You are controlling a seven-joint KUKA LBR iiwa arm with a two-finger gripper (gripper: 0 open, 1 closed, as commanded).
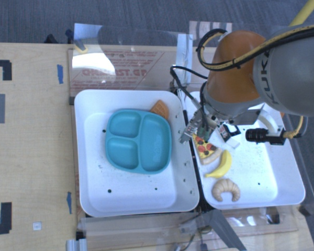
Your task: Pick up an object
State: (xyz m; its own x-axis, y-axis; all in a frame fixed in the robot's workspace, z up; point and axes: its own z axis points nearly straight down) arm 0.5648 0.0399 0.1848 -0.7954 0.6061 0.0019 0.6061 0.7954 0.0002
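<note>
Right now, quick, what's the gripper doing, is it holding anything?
Gripper: low over the pizza slice in the right bin; open or closed cannot be told.

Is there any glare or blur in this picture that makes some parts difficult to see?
In the camera view, strong glare whitens the clear sheet behind the left bin, washing out its red print; the pincer region looks cluttered and soft; the blue plate, banana and croissant are sharp and evenly lit.

Bright, even light; glare on plastic sheet [94,61]
</note>
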